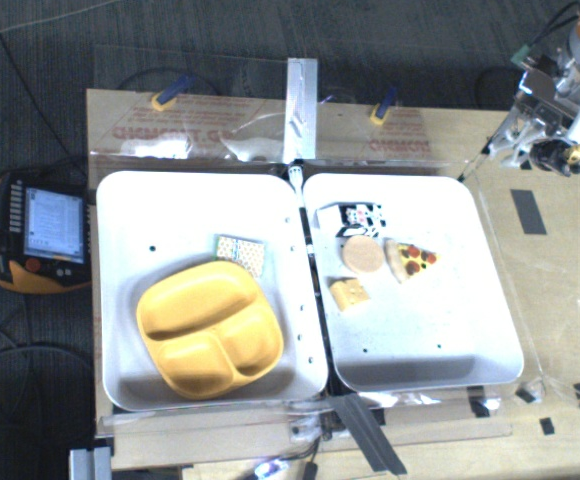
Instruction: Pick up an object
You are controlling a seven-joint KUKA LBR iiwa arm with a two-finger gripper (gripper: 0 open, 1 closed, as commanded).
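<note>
- Bins first, nearest the camera's low edge: the left white bin (pixel 120 268) carries a yellow plastic divided tray (pixel 208 326) toward its near middle, with a small patterned square card (pixel 241 253) touching the tray's far edge.
- Right white bin (pixel 470 298) carries four small things clustered by its far-left corner, beside the divider between the bins: a pale yellow cheese-like block (pixel 348 294) nearest, a round tan disc (pixel 363 256) just beyond it, a toy pizza slice (pixel 412 260) just beside the disc toward the bin's middle, and a black-and-white patterned piece (pixel 361 216) farthest.
- Any of these would serve as the object to pick. I judge the cheese block the best: small, light, probably rigid, with flat sides to close on. It sits close to the disc, so I would come at it across its free sides.
- The yellow tray looks light but wide and smooth; I could only pinch its rim or the ridge between compartments, and it may tip or slip.
- The card and the patterned piece look flat and hard to get under.
- My gripper (pixel 545 118) hangs beyond the right bin's far-right corner, over the bench, well apart from every object, and holds nothing.
- Whether my fingers are spread or closed I cannot tell; they are a blurred tangle of metal, cut off at the edge of view.
</note>
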